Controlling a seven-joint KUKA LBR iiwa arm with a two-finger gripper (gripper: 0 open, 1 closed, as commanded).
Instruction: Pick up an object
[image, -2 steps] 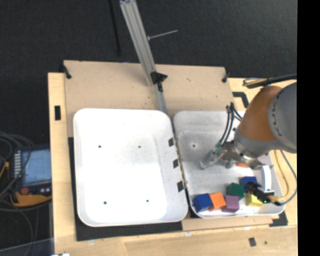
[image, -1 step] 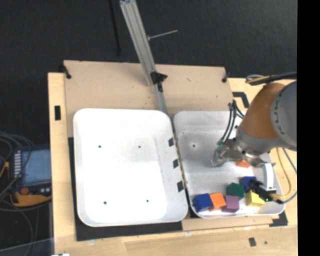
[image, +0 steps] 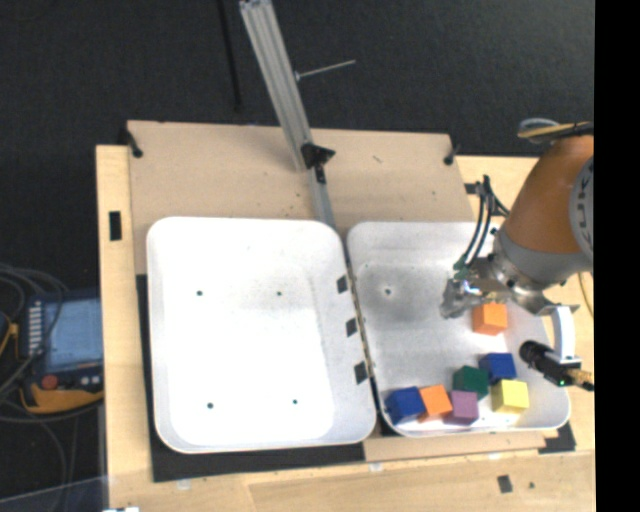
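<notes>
Reaching in from the right, the arm (image: 545, 220) hangs over the right bin (image: 400, 270), its orange band above the grey wrist. The gripper (image: 462, 300) sits low over the bin's right-hand part, just to the left of an orange block (image: 490, 318) that lies alone on the white floor. Whether the claw is wide or narrow I cannot tell — the metal parts blur together at this angle — and no block is seen between them; the orange block looks to lie just beside the gripper rather than in it.

Along the bin's near edge sits a cluster of other blocks: a blue block (image: 404, 403) at the left, then a smaller orange block (image: 436, 401), a purple block (image: 465, 406), a green block (image: 471, 380) just behind the purple one, a yellow block (image: 512, 395) and a dark blue block (image: 497, 365) behind the yellow — all close together, some touching.

The left bin (image: 250, 330) lies beside the right one on the wooden bench (image: 240, 160). A grey metal pole (image: 285, 85) slants up from the bench behind the bins.
</notes>
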